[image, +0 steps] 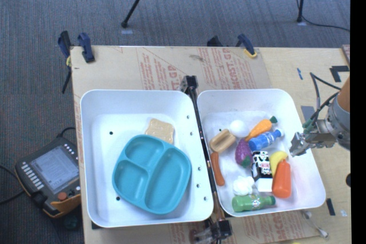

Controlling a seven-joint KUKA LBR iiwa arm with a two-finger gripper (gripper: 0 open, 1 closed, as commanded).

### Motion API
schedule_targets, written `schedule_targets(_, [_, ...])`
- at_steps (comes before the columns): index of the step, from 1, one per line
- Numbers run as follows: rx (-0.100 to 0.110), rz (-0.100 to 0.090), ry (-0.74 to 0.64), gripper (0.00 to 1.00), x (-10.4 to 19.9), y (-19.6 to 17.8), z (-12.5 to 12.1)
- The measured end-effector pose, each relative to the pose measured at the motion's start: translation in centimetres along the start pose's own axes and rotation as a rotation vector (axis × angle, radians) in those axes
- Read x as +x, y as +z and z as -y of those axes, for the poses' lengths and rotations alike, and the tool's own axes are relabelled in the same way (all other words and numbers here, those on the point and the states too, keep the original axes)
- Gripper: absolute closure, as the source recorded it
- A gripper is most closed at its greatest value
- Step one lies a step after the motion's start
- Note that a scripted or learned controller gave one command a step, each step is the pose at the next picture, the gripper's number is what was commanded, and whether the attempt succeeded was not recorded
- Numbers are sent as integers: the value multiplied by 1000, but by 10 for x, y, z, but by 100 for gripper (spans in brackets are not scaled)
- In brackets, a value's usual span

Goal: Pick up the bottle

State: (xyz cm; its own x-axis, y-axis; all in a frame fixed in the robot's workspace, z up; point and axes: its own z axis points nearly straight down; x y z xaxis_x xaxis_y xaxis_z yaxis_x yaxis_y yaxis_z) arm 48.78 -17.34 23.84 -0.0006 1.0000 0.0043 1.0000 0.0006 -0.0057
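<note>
The right bin point(286, 101) holds three bottles. A blue bottle point(264, 139) with a white cap lies on its side near the middle. An orange bottle point(281, 179) stands further front, toward the right. A green bottle point(253, 202) lies along the front wall. My gripper point(299, 144) hangs over the right side of this bin, just right of the blue bottle's cap and above the orange bottle. Nothing shows in its grasp.
Around the bottles lie a carrot point(260, 127), a purple eggplant point(243, 151), a hot dog bun point(222, 140), a sausage point(218, 168), a milk carton point(262, 166), a banana point(276, 158) and white balls. The left bin point(100, 101) holds a blue divided plate point(151, 173) and toast point(160, 130).
</note>
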Motion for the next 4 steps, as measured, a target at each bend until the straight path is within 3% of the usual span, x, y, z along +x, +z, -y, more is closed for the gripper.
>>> schedule_targets(1, [-7, 4, 262, 100, -27, -130, 12])
schedule_targets(2, [-5, 5, -169, 100, -22, -127, 12])
schedule_targets(3, [-6, 7, -538, 100, -39, -127, 12])
schedule_targets(4, [-8, 11, -876, 100, -39, -163, 12])
